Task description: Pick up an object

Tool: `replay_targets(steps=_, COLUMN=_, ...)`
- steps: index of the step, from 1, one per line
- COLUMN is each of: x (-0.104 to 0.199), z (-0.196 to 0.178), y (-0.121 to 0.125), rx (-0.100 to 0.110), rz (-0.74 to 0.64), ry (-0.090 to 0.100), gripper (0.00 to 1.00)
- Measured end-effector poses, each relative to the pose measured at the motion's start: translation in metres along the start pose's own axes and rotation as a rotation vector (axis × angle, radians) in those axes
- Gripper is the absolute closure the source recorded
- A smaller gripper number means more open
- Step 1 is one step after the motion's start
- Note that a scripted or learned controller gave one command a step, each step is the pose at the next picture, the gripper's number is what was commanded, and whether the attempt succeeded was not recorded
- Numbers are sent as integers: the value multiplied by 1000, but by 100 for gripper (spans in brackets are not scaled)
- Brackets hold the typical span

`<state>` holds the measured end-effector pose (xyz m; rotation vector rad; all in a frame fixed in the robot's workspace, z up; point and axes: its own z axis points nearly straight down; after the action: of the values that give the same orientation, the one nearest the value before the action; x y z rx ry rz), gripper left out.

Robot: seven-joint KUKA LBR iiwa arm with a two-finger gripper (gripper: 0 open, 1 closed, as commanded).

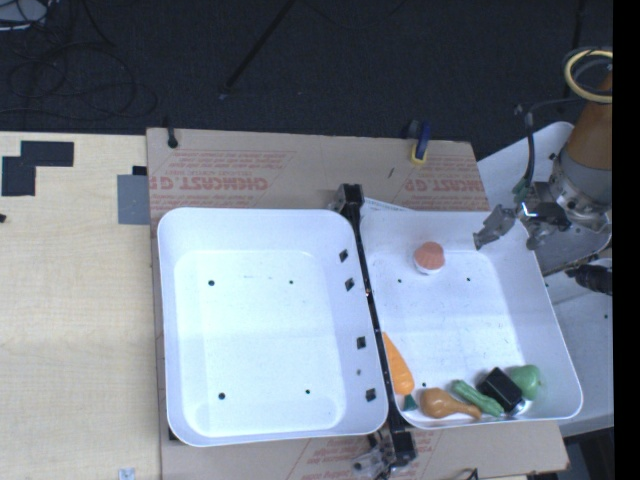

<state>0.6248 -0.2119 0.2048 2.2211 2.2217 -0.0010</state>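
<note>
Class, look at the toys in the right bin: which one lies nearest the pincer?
The small round pink ball. It sits alone near the bin's far end, close to the pincer, while the orange carrot and the other toys cluster along the near wall.

bench (70, 298) | cardboard sheet (300, 173) | two white bins (262, 223)

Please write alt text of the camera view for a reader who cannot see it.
The claw hangs over the right bin's upper right rim. That bin holds a small orange ball near its top and a carrot, green pieces and a black block along its bottom edge.
</note>
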Motion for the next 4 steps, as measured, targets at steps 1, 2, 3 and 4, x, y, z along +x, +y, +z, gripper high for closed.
replay_targets(steps=1, x=0, z=-10, y=0, rx=0, rz=-2, ry=0, gripper=100)
replay_targets(steps=2, x=1, z=97, y=17, rx=11, rz=-5, ry=4, gripper=100)
replay_targets(steps=3, x=63, z=119, y=19, rx=5, rz=-4, ry=5, gripper=100)
replay_targets(steps=4, x=128, z=118, y=9, rx=6, rz=-4, ry=4, gripper=100)
